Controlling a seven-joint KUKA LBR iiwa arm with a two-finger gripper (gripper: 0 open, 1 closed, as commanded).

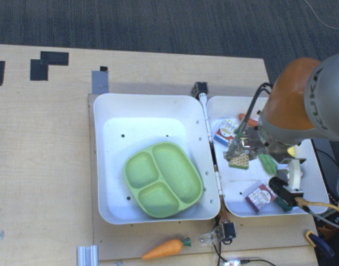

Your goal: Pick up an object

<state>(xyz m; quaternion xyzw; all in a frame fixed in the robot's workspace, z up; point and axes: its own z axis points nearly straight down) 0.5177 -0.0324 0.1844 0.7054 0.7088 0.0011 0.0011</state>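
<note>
left bin (105, 148) holds green plate (163, 179). right bin (319, 195) holds box (226, 131), packet (260, 196), clutter. my gripper (238, 151) low over waffle piece (239, 159); grip state unclear.

The grey arm with its orange band (302, 101) runs off the right edge and covers the middle of the right-hand shallow white bin (236, 206), hiding parts of the small objects there; the printing on the little packets is too small to read
</note>
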